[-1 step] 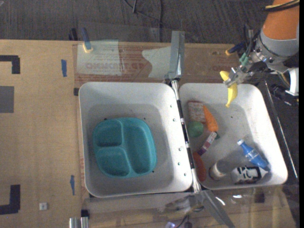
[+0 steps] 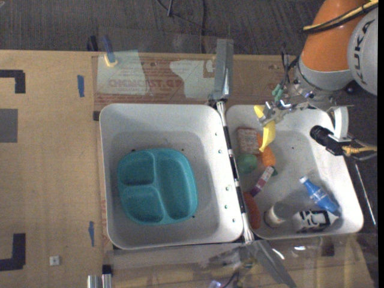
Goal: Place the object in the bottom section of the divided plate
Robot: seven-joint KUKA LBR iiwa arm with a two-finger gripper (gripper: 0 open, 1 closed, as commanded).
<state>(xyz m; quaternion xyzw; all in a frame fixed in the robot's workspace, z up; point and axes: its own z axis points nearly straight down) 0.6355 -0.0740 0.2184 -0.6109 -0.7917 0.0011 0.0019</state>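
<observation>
A teal divided plate (image 2: 157, 186) lies in the left white bin (image 2: 120, 125), with nothing in its three sections. My gripper (image 2: 271, 111) hangs over the back left corner of the right bin (image 2: 348, 179), far to the right of the plate. A yellow banana-shaped object (image 2: 267, 134) hangs down between its fingers, so the gripper is shut on it. The banana's lower end is above an orange item (image 2: 269, 157).
The right bin also holds a tan packet (image 2: 246, 140), a green ball (image 2: 247, 162), a purple tube (image 2: 263, 180), a red-orange piece (image 2: 252, 210), a blue bottle (image 2: 318, 194) and a black-and-white container (image 2: 303, 218). A metal divider (image 2: 223, 71) stands behind the bins.
</observation>
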